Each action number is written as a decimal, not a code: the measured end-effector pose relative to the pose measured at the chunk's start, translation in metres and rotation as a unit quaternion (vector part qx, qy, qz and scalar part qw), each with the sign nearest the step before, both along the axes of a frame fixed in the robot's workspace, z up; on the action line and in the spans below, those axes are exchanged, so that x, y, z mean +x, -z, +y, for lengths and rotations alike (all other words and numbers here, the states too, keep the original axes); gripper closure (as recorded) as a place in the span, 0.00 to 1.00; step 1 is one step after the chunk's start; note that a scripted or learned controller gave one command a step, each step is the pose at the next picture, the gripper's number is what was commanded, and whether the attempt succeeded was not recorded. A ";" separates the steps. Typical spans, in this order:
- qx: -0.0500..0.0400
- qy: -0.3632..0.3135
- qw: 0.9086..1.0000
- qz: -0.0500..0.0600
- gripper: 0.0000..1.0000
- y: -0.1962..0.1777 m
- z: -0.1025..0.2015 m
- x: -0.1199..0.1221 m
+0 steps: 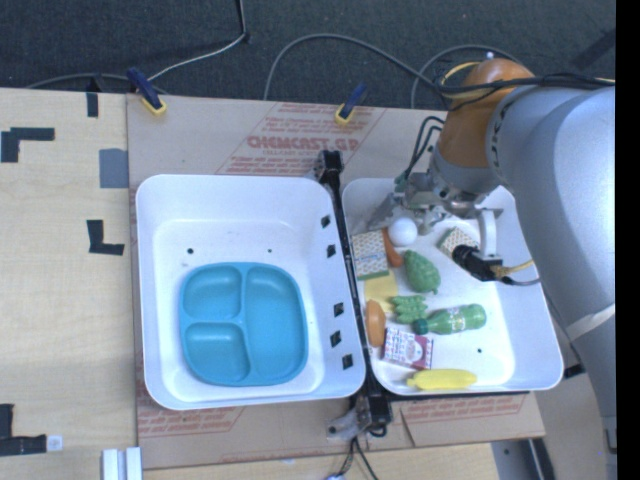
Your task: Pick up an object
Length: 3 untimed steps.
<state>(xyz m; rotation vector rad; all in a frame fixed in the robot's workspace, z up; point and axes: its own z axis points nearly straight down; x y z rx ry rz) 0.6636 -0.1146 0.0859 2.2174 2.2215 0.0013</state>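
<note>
White ball point(402, 231), right bin point(530, 353) at 11 o'clock | gripper point(432, 206) just above, grasp state cannot be told | likely light, smooth, prone to roll; pinch across widest part.

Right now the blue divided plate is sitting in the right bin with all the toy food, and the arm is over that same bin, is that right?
Not quite. The camera view shows the blue divided plate in the left bin, apart from the toy food. The toy food, such as the yellow banana and the green bottle, lies in the right bin, and the arm is over that right bin.
</note>
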 end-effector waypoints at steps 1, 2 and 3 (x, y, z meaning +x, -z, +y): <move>-0.001 -0.001 1.000 -0.003 1.00 -0.013 0.000 0.002; 0.001 0.000 1.000 0.001 1.00 -0.099 0.042 -0.043; 0.001 0.000 1.000 0.002 0.00 -0.098 0.042 -0.043</move>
